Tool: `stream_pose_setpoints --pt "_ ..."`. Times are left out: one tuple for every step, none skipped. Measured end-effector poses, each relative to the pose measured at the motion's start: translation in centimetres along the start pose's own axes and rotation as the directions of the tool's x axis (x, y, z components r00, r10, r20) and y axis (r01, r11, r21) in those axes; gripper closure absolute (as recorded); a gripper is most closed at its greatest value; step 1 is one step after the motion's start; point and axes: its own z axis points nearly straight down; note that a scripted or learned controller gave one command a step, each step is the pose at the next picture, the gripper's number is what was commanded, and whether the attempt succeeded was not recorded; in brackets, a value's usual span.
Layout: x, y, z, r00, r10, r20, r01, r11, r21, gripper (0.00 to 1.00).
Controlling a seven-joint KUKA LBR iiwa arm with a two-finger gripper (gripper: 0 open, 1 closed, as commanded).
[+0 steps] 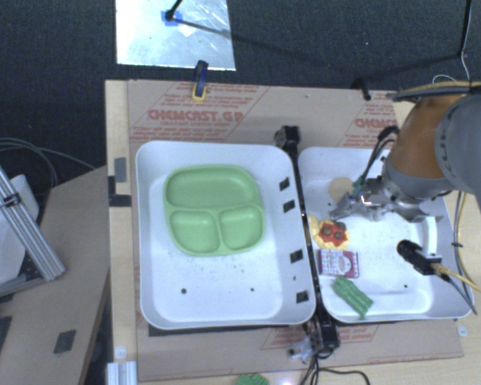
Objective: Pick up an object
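Note:
My gripper is low in the right bin, near its left side, with the grey arm and its orange band coming in from the right. A tan round object lies just left of and behind the gripper. Just below the gripper's tip, a red and yellow object rests against the bin's left wall. Nearer the front are a small red and white packet and a green ridged object. I see nothing held by the gripper.
The left bin holds a pale green divided plate. A raised divider with black clips separates the two bins. Brown board surrounds them, and a shiny sheet lies beyond the bench.

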Motion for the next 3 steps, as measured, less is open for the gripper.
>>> stream_pose_setpoints --pt "-0.5 2.9 0.0 1.000 -0.004 0.000 0.004 1.000 -0.003 0.00" --pt "-0.2 8.0 -0.1 1.000 -0.006 0.001 0.006 1.000 -0.006 0.00" --pt "-0.3 7.9 -1.2 1.000 -0.007 0.002 0.007 1.000 -0.006 1.00"
